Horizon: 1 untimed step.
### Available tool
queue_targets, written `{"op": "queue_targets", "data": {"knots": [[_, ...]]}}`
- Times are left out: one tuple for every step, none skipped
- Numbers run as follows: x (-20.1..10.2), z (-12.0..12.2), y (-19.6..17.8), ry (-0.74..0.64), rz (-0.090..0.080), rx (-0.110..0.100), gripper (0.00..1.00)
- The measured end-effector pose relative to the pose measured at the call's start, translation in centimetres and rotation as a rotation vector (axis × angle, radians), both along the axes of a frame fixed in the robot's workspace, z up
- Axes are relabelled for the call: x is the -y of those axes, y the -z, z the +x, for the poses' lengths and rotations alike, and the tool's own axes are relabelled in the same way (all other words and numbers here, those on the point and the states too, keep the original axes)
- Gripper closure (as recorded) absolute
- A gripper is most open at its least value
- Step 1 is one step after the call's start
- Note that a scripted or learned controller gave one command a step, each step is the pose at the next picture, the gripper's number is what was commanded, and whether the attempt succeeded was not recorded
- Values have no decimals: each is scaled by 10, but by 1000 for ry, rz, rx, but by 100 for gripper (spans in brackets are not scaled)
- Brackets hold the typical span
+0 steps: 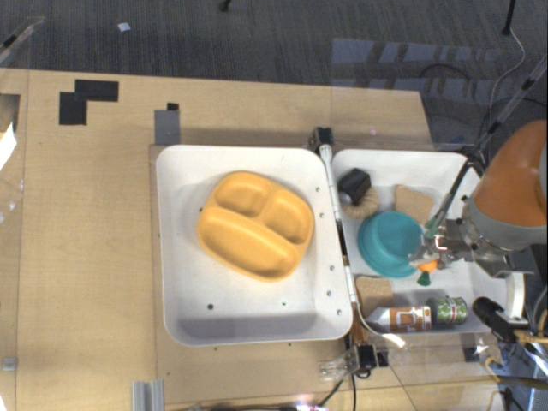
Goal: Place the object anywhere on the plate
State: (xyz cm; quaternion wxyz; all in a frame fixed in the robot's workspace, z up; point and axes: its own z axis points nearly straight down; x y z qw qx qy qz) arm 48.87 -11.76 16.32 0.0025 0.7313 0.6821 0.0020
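Observation:
A yellow plate [255, 223] with three compartments lies in the left white bin [184, 315]. My gripper [431, 253] hangs low over the right bin [445, 163], at the right rim of a teal bowl [390, 242]. A small orange piece [424, 272] lies directly below the gripper's tip, touching or nearly touching it. Also in the right bin are a black block [354, 181] on a tan round pad [366, 199], a tan flat piece [413, 200], and a brown and green bottle [424, 313] on its side.
A raised divider [336, 221] separates the two bins. The arm's grey wrist and orange band [514, 182] cover the right bin's right side. Cables and clamps [360, 358] sit at the bench's front edge. A black marker patch [86, 99] is on the bench at the far left.

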Motion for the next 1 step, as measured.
{"op": "queue_targets", "data": {"knots": [[0,0,0,0,0,0,0]]}}
